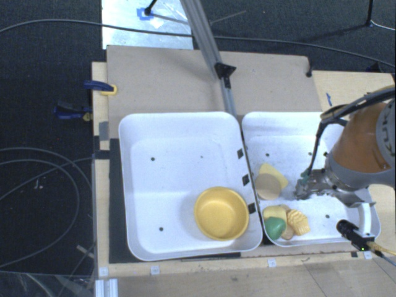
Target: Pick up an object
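White plastic makes up both shallow bins on the counter (185,82), the left bin (142,166) and the right bin (278,129) set side by side with their inner rims touching. From the right the grey arm (365,147) with its orange band reaches in over the right bin, and the gripper (307,187) sits low above that bin's floor, near its middle. Its fingers are small and dark against the wrist, so whether they are spread or closed cannot be told, and nothing can be seen between them.

Just to the gripper's left lies a pale yellow piece (275,173) with a beige round disc (268,186) touching its lower side; both rest close to the bin's left wall. Below the gripper, toward the near rim, a small cluster lies together: a yellow lump (275,213), a green rounded piece (275,228) touching it, and a ridged yellow object (298,222) just beside them, possibly toy food, though the shapes are too small to name with confidence.

Farther to the gripper's left, across the shared rims, a yellow bowl (221,213) stands upright in the left bin's near right corner.
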Tool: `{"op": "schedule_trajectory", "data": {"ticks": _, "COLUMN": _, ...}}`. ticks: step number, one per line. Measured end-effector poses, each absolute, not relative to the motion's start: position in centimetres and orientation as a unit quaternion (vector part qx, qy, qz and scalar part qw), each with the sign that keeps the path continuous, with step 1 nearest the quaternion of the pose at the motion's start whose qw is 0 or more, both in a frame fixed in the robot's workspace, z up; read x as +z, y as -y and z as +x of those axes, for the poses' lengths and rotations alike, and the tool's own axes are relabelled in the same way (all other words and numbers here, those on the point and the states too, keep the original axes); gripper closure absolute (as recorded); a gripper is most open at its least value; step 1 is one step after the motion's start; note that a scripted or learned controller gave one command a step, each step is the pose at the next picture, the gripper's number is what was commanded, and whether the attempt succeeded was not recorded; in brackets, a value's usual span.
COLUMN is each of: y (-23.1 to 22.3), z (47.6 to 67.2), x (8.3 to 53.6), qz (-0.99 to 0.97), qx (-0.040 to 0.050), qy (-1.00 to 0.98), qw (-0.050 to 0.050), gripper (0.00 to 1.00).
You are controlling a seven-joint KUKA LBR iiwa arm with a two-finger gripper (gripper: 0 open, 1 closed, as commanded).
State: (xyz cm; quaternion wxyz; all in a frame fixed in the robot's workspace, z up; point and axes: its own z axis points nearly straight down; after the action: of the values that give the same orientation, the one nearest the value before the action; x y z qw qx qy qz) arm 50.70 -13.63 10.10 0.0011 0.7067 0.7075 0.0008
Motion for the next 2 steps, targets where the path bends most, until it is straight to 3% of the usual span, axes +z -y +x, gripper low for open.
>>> {"op": "schedule_trajectory", "data": {"ticks": 2, "y": 13.8, "z": 50.1, "x": 21.5, "qz": 0.705, "qx": 0.0019, "qy": -0.709, "qw": 0.004, "gripper": 1.0}}
